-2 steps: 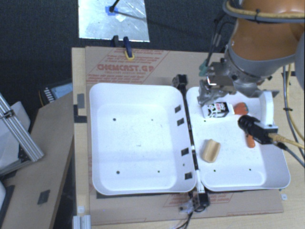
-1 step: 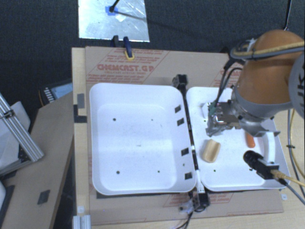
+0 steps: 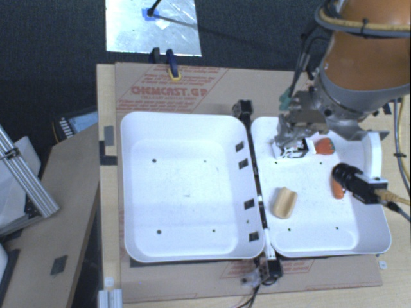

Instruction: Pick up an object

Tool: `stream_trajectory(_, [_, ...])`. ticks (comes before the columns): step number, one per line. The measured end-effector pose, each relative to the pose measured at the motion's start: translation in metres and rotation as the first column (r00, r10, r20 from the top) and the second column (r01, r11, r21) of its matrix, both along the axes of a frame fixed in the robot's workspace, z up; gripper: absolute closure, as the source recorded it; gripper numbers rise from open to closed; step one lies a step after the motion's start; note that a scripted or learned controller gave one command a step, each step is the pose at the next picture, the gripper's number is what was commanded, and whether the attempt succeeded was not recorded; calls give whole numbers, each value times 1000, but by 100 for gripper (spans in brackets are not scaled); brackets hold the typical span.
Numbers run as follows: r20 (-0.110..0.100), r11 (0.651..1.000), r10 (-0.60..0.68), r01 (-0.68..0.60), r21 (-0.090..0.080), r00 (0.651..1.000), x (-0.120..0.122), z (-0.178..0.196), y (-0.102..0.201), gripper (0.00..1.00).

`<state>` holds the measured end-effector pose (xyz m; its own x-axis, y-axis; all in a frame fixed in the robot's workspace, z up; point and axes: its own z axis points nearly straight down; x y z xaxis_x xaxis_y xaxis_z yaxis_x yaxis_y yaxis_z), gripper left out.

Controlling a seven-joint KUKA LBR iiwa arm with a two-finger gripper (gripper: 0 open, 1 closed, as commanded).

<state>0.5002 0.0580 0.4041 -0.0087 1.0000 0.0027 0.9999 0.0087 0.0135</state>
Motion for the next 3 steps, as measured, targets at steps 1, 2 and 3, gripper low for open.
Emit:
stream_trajectory(1, [0,1000,2,-2,2,1000,10,99,71,100])
stream_trajectory(2, [-23,1000,-17,17,-6,1000,15,-38,-26,100])
stream_trajectory(3, [-9,1000,0,0,-1,1000,42,-25,36,100])
